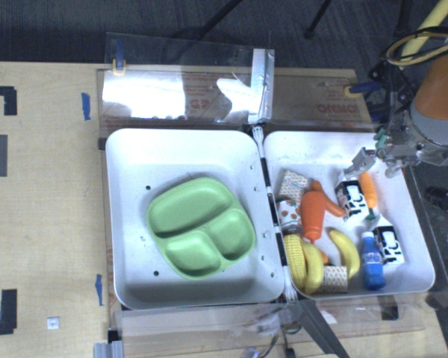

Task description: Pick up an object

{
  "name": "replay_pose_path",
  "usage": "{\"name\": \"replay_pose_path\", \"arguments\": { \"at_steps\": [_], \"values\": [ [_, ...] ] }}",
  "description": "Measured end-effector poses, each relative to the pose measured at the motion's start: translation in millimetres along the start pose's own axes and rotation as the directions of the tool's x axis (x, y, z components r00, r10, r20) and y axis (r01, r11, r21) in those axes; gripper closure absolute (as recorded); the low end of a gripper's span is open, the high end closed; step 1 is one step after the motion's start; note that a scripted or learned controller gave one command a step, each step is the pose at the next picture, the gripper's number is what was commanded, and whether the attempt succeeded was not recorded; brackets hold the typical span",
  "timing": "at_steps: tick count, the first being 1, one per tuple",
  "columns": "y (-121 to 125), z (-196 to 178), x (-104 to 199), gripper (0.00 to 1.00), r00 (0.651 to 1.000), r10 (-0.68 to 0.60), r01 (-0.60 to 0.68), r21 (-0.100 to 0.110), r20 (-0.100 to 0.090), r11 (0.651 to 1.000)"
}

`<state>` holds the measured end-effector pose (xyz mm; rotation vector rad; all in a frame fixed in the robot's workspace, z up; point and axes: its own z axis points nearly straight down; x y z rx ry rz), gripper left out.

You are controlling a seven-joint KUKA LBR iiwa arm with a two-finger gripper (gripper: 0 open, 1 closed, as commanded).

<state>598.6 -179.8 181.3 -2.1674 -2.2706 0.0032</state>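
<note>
The gripper hangs at the right bin's far right corner, approaching; its grip I cannot tell. Next: descend onto the carrot.

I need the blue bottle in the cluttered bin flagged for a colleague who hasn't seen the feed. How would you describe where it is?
Look at the right bin, the one packed with toy food, not the left bin holding the green divided tray. Go to its near right corner, just right of the banana. The blue bottle lies there beside a black-and-white tagged block; it is the sole blue item in the pile.
</note>
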Motion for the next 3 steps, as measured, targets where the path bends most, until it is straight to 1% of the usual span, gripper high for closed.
{"name": "replay_pose_path", "arguments": {
  "at_steps": [1, 2, 3],
  "values": [
    [-2.3, 83.6, -25.7, 0.0, 0.943, -0.334, 0.334, -0.005, 0.002, 0.943],
    [0.3, 72.6, -25.7, 1.0, 0.943, -0.333, 0.333, -0.011, 0.005, 0.943],
    [-9.6, -31.3, 30.7, 1.0, 0.981, -0.195, 0.195, -0.002, 0.001, 0.981]
  ]
}}
